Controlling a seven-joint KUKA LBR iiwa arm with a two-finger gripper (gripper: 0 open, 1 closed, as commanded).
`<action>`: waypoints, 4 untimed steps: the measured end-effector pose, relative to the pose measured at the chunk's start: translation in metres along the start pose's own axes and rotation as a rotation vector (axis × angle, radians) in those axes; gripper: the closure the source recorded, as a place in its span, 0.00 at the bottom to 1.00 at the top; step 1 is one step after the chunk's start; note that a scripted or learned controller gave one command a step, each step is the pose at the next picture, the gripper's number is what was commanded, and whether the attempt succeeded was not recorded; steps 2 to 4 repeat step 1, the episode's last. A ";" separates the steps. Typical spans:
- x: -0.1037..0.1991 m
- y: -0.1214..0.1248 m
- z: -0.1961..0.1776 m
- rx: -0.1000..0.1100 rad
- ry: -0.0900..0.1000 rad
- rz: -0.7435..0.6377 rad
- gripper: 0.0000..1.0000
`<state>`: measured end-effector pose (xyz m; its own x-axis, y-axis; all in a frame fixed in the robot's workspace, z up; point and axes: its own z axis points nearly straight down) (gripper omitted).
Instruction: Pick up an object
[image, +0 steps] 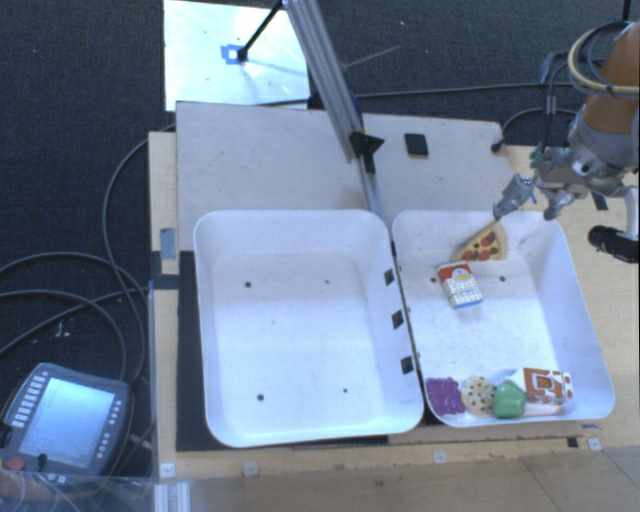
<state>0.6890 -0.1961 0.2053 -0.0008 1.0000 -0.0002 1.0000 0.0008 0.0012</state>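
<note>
Near right bin's far rim: pizza slice, long axis diagonal, tip lower-left.

A single camera sat fixed above the bench, looking down at a slant toward twelve o'clock. It stood far enough back to take in both white bins, with floor showing at nine o'clock.

Dark carpet floor; wooden bench; black cables; teach pendant lower left.
</note>
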 end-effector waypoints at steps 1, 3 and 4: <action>0.002 -0.046 0.119 0.008 0.002 0.001 0.00; 0.002 -0.046 0.119 0.008 0.002 0.001 0.00; 0.002 -0.046 0.119 0.008 0.002 0.001 0.00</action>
